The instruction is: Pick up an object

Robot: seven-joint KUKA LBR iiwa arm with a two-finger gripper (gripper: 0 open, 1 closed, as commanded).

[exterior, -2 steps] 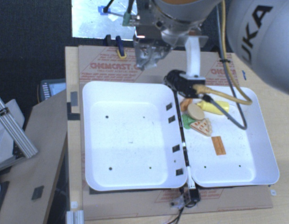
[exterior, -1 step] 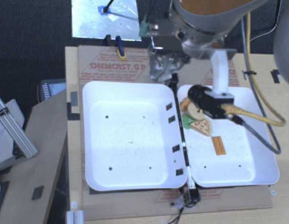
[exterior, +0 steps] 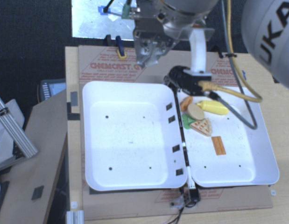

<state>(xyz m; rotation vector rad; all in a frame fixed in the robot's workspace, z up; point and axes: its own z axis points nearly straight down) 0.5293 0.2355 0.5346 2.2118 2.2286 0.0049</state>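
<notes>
The robot's gripper (exterior: 146,55) hangs above the bench's far edge, behind the back rim of the left bin (exterior: 130,178) and well apart from anything it might lift; whether its jaws are spread or pressed together cannot be told, since the tips blur into the metal housing above them. Every candidate object lies in the right bin (exterior: 263,164), clustered in its far-left corner beside the divider: a yellow banana-shaped piece (exterior: 214,107), a tan round piece (exterior: 196,111) touching an orange one (exterior: 186,102), a waffle-patterned wedge (exterior: 202,126) with a scrap of green (exterior: 187,122) just beside it, and a flat orange strip (exterior: 218,145) lying a little apart nearer the camera. A yellow cable (exterior: 233,93) (with a grey one running beside it) arcs over the same corner. The risks from here are plain enough: the pieces sit so tightly together that a descent could wedge a finger onto two at once or knock one aside, the bin wall and divider crowd the approach, and the thin strip may lie too flat to catch.
</notes>
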